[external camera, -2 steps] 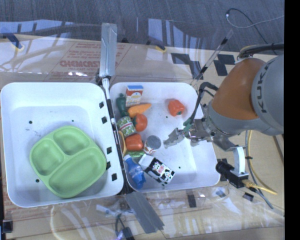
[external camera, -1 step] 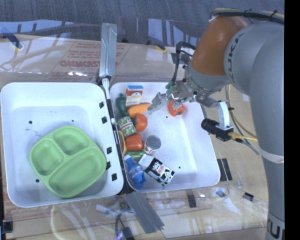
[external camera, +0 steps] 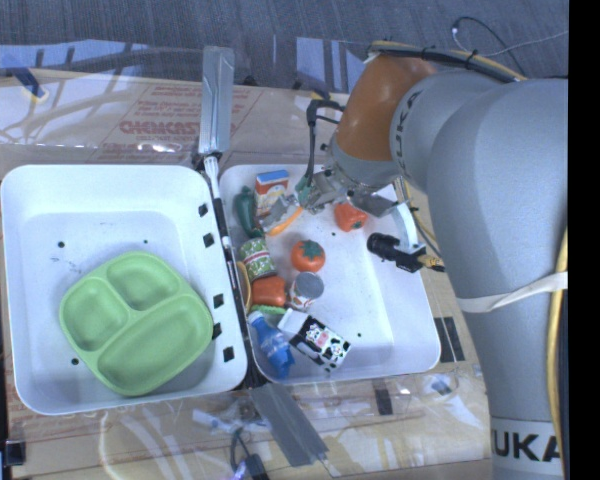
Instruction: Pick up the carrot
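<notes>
The arm's gripper [external camera: 315,190] is low over the back of the right bin [external camera: 405,318], reached in from the right beneath the orange band on the wrist. The carrot [external camera: 283,217], a thin orange stick, lies tilted on the bin floor just to the left of and below the gripper, its upper end touching or nearly touching the tip. Whether the fingers are apart or together cannot be told, since the wrist and its fittings hide them, and the carrot is not seen between them.

Behind the carrot stands a small box with a blue and red top [external camera: 271,183], and a dark green vegetable [external camera: 244,209] lies just to its left, along the bin's left wall. Nearer the front are a tomato [external camera: 308,255], a small can [external camera: 306,290] and a black-and-white carton [external camera: 325,342]. The left bin [external camera: 40,208] holds a green divided plate [external camera: 135,320].
</notes>
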Tool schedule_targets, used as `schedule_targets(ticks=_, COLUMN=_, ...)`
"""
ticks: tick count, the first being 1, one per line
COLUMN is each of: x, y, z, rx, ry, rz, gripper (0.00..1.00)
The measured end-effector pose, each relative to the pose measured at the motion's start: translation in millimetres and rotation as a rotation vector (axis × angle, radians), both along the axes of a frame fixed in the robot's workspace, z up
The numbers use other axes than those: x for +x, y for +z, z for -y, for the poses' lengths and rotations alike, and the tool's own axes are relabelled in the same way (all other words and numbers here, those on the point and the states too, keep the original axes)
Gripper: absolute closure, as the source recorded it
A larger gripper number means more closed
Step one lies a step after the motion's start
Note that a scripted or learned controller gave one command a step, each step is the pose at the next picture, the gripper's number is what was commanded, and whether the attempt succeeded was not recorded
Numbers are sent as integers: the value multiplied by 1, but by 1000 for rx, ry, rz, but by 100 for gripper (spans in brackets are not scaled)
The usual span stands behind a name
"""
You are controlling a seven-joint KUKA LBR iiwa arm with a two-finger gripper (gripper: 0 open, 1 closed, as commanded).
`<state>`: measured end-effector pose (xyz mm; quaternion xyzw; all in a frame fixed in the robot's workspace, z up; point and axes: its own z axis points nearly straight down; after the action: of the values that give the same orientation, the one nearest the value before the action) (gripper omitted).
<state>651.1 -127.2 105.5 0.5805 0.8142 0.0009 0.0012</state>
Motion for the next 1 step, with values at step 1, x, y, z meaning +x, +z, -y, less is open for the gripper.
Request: schedule_targets(ticks=1, x=-14, y=-5, z=-16, rx=-4, ry=113, rz=9, gripper=0)
